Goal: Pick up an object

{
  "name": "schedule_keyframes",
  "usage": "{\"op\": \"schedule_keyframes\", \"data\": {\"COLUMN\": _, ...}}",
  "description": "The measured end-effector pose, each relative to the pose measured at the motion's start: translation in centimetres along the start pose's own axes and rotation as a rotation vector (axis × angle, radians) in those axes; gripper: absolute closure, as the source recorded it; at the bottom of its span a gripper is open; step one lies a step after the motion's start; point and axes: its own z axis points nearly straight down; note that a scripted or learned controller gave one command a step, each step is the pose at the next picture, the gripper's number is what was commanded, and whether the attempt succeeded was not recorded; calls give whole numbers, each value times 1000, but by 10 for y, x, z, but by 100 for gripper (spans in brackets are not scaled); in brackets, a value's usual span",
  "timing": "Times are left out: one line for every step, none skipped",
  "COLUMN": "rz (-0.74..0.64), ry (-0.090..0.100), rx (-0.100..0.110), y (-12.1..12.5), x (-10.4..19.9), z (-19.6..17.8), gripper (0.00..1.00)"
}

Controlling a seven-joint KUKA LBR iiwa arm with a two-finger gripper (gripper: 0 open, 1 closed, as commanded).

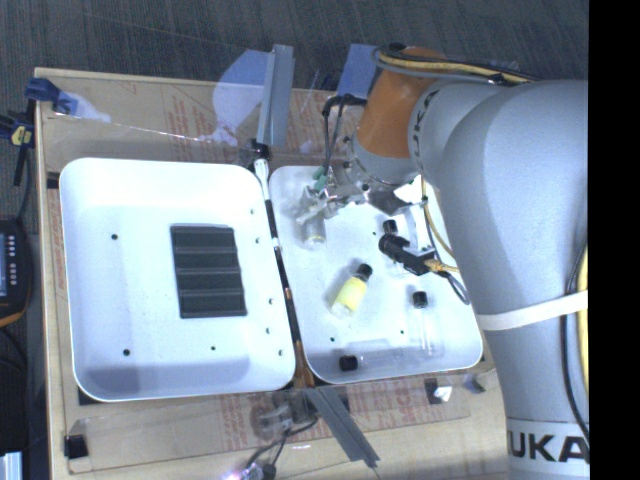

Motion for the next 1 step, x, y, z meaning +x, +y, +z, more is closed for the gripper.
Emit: {"op": "schedule_keyframes", "data": {"rz": 7, "ry": 2, "rx": 5, "y": 14, "x": 64, "z": -101, "gripper": 100}}
